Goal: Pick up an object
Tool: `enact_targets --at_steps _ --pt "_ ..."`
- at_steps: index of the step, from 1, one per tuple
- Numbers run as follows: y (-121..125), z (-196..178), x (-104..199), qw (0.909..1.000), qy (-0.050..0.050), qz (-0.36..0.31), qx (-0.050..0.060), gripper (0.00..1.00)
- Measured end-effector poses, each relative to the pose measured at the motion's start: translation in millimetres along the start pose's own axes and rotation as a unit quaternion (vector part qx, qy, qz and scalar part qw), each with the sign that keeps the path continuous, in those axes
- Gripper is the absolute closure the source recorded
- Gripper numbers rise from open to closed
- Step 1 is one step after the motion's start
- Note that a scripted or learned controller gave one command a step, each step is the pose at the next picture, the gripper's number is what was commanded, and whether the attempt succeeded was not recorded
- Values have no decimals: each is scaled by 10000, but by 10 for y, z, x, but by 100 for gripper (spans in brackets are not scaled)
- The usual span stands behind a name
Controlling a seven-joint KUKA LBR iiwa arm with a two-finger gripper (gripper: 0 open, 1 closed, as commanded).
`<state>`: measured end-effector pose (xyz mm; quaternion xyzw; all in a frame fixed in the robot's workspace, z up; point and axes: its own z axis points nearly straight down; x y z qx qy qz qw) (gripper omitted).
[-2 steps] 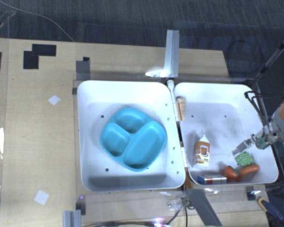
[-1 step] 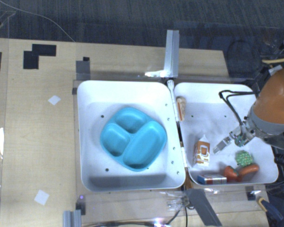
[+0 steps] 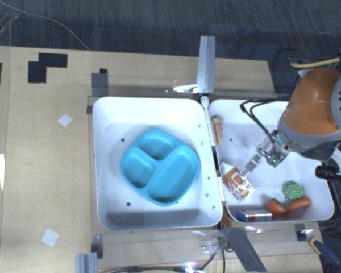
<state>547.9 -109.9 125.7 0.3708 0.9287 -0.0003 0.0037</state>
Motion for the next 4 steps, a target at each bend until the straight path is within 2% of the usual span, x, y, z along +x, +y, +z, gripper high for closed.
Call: enact_targets --at_steps 1,2,3,4 --pt "151 -571 892 9867 36 -1623 -5 0" --pt "350 -565 1137 9482 38 -3177 -9 0" --pt "351 -566 1137 9482 37 -3177 -10 0" --pt "593 -569 1370 9096 34 -4154 -17 0"
